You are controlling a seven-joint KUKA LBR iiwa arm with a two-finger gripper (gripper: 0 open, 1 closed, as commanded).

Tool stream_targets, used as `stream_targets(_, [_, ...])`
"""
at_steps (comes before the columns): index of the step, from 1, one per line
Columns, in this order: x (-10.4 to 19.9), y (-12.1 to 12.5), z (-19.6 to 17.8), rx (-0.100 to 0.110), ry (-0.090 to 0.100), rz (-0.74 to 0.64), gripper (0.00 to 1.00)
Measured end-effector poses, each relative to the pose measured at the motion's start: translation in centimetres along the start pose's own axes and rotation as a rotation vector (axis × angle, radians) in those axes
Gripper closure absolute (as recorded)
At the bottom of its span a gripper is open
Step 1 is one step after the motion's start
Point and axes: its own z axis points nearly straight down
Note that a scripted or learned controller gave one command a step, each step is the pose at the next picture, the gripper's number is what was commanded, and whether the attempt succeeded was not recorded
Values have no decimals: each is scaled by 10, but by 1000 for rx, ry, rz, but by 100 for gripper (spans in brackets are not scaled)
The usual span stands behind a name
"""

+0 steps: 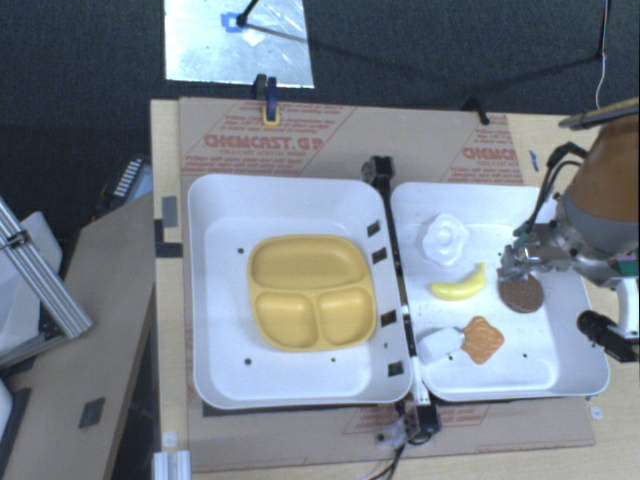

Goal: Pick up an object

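Note:
The right bin holds a yellow banana, a white crumpled object, a brown round cookie, an orange-brown piece and a small white block. My gripper comes in from the right and hangs low over the right bin, just above the brown cookie and right of the banana. The arm's grey body and orange band sit behind it.
The left bin carries a yellow three-compartment plate. A black divider strip runs between the bins. A clamp stands at the bench's far edge, and a shiny square sheet lies on the floor beyond.

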Motion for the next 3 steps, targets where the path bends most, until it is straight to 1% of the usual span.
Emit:
stream_targets(1, [0,2,-51,-2,-1,-1,100])
stream_targets(2, [55,21,-52,1,2,-6,100])
stream_targets(3, [113,28,-54,2,2,-6,100])
